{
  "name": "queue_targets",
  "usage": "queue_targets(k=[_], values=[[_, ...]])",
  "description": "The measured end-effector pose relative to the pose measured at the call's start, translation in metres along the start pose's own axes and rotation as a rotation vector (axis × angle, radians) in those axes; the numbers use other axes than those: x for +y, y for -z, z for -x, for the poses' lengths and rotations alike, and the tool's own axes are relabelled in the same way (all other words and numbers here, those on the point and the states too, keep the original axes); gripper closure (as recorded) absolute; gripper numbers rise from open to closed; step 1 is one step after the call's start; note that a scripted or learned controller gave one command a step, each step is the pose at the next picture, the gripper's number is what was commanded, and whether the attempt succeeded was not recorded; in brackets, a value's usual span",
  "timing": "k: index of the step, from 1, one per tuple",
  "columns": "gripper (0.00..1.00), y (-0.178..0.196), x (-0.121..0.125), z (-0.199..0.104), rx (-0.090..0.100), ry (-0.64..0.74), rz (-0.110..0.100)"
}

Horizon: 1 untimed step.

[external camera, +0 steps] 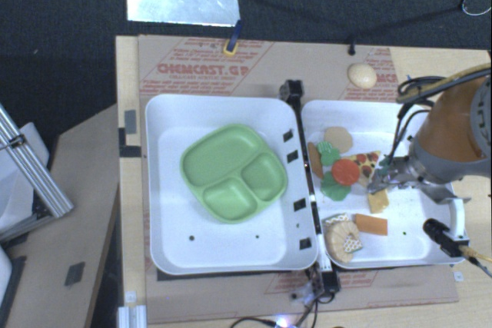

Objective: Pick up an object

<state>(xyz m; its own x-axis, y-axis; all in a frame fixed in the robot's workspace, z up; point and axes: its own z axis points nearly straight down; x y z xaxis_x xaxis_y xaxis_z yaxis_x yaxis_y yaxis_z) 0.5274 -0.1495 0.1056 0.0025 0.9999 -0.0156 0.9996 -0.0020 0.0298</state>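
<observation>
From the camera view above the bench, take the right bin (pixel 400 115) as the landmark; the arm (pixel 453 138) comes in over its right wall, and the gripper (pixel 382 179) hangs low over the middle of the bin's floor, among a scatter of toy food. How wide the claw stands cannot be told at this slant, and nothing can be made out held in it.

Just below the gripper, nearly touching, lies a small yellow block (pixel 377 201); this looks the likeliest thing to be picked. Just to the gripper's left lies a pizza slice (pixel 365 162), beside a red tomato (pixel 346 172); further toward the bin's left wall sit some green pieces (pixel 330 154) and a hot dog (pixel 314 160). An orange wedge (pixel 370 224) lies nearer the bin's front edge, its long axis roughly across the bin; a waffle-topped round (pixel 343 239) rests in the front-left corner.

The left bin (pixel 165 165), touching the right bin's left wall, holds a green divided plate (pixel 233 173), well apart from the gripper; so the coming move likely turns on a short drop, shaded toward the front edge.
</observation>
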Motion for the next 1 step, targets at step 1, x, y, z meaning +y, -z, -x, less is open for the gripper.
queue_targets(k=[1], values=[[1.0,0.0431,0.0037,-0.0003,0.015,0.006,-0.025]])
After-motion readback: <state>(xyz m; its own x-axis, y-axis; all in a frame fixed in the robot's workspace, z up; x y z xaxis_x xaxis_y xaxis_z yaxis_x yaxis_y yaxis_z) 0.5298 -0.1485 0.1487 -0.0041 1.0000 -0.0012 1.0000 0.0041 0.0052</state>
